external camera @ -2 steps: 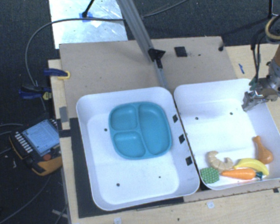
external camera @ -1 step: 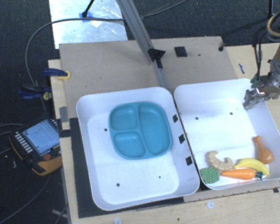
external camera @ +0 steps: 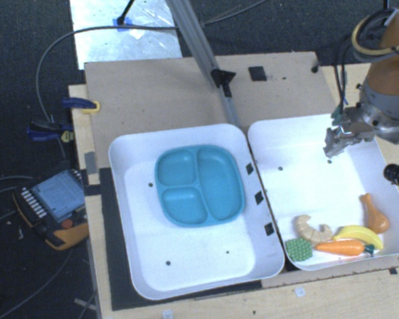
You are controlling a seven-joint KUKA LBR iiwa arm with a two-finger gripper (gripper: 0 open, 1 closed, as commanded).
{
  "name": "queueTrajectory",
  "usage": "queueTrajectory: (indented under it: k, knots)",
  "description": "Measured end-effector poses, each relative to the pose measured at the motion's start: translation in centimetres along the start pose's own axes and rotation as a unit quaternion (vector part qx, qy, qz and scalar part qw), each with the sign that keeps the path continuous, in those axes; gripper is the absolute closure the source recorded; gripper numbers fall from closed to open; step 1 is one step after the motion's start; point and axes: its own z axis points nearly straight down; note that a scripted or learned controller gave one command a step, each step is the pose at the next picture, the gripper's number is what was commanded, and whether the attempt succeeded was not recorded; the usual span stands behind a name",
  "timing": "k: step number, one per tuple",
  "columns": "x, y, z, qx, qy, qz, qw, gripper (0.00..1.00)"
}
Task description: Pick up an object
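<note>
while the gripper (external camera: 335, 142) hangs over the bare upper part of the right bin (external camera: 288, 181), toward one o'clock of that bin's middle, nothing sits between its fingers and i cannot tell how wide they stand, since they read as a small grey cluster from this slant. the candidates all lie crowded along the bin's lower edge, between five and six o'clock: a green toy vegetable (external camera: 300, 249) in the corner, a pale shrimp-like piece (external camera: 312, 229) just beside it, a toy carrot (external camera: 340, 248) touching a toy banana (external camera: 358, 233), and an orange drumstick-shaped piece (external camera: 375, 215) leaning near the right wall. the left bin (external camera: 147, 261) holds a blue divided plate (external camera: 200, 185), well apart from the arm. a good attempt would likely pick the drumstick or the shrimp piece, since each has some free space around it, whereas carrot and banana press together against the wall. travelling toward five o'clock, squaring the fingers across the narrow axis, and descending straight seems safest; the sloped bin wall could block one finger.
</note>
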Motion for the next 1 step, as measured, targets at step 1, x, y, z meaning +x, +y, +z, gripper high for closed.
queueTrajectory:
  k: [1]
  knots:
    - [5.80, 0.13, 1.09, 0.001, 0.000, 0.000, 1.0000, 1.00]
